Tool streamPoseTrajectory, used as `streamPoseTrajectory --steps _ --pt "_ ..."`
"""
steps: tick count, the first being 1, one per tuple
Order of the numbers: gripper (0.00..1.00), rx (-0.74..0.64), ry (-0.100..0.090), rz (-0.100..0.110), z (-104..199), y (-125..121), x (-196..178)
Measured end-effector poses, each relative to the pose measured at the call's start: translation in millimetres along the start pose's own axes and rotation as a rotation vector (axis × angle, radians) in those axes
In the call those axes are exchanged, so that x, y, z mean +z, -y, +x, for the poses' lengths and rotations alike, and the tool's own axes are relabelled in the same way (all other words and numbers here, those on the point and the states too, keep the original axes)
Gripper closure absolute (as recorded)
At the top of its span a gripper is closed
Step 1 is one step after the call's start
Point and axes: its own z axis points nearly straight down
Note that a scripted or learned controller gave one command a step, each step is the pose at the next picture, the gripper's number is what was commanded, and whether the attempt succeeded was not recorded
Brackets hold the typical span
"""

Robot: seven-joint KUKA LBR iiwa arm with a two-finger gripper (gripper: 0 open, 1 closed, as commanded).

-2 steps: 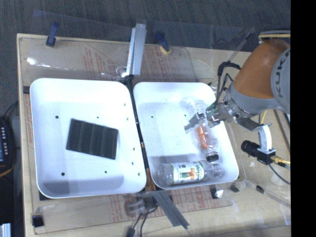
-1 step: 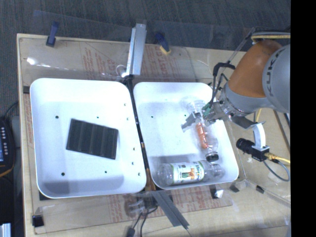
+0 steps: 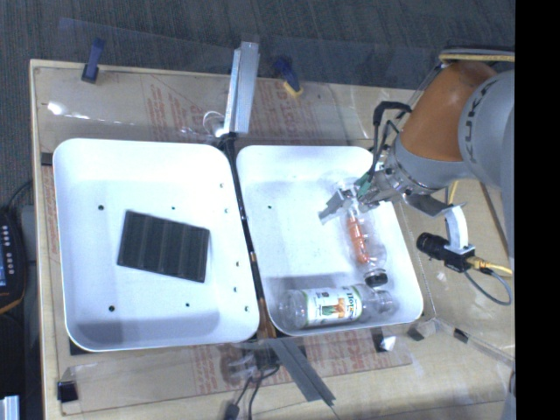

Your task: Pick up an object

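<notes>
I have the pincer [image 3: 350, 198] low in the right bin [image 3: 289, 182], up near its far right corner. Whether it is released or clenched I cannot tell from up here; the metal tips blur into the white floor. Just below the pincer, nearly touching it, lies a small clear bottle with orange inside [image 3: 360, 241], its dark cap pointing away from the pincer. Further below, along the near wall, a bigger clear bottle with a green label [image 3: 337, 305] lies on its side. Far off to the pincer's left, in the other bin [image 3: 87, 182], sits a flat black ridged pad [image 3: 164, 246]. My guess: the small bottle is light, slick and prone to rolling, so I would clamp across its middle.
</notes>
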Motion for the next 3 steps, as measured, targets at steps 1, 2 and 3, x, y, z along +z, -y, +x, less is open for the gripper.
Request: streamPoseTrajectory --steps 1,2,3 --pt "0.0 -0.078 -0.003 0.004 2 3 -2" --pt "0.0 0.069 0.001 0.0 15 13 -66" --pt "0.0 0.034 -0.002 0.005 1 1 -22"
